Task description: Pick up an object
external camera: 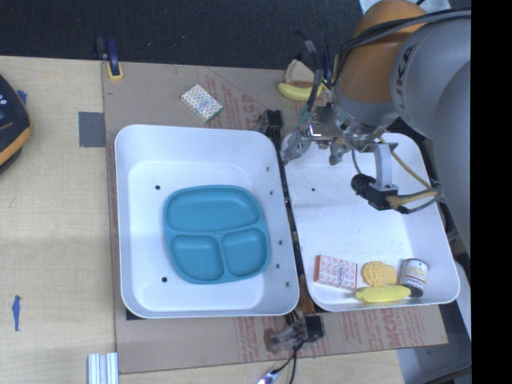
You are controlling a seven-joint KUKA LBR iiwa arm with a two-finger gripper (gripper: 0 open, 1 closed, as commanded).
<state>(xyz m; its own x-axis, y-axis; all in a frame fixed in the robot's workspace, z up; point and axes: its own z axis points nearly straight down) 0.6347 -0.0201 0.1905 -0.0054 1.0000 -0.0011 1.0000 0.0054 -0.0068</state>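
**A:** From the overhead camera, we've got the arm (pixel 436 70) reaching in from the right, with the gripper (pixel 330 141) hanging over the far end of the right bin (pixel 344 222), close to the wall it shares with the left bin (pixel 122 214).

**B:** Spread or closed? We can't tell. The wrist and its cables cover the tip from up here, and we see nothing held in it.

**A:** So where are the things to pick?

**B:** All crowded into the near end of that right bin: a patterned card (pixel 336 272), a round yellow biscuit (pixel 378 274) just beside it, a small can (pixel 414 274) in the corner, and a long yellow piece (pixel 382 294) lying along the near wall, touching the biscuit.

**A:** Well apart from the gripper, then. We'd judge the grasp hasn't begun.

**B:** Agreed. The cluster hugs the wall, which we reckon leaves little room on that side for closing around anything.

**A:** And the left bin?

**B:** A blue divided plate (pixel 216 232) lies flat in the middle, broad and low, which we'd call awkward for a two-finger pinch.
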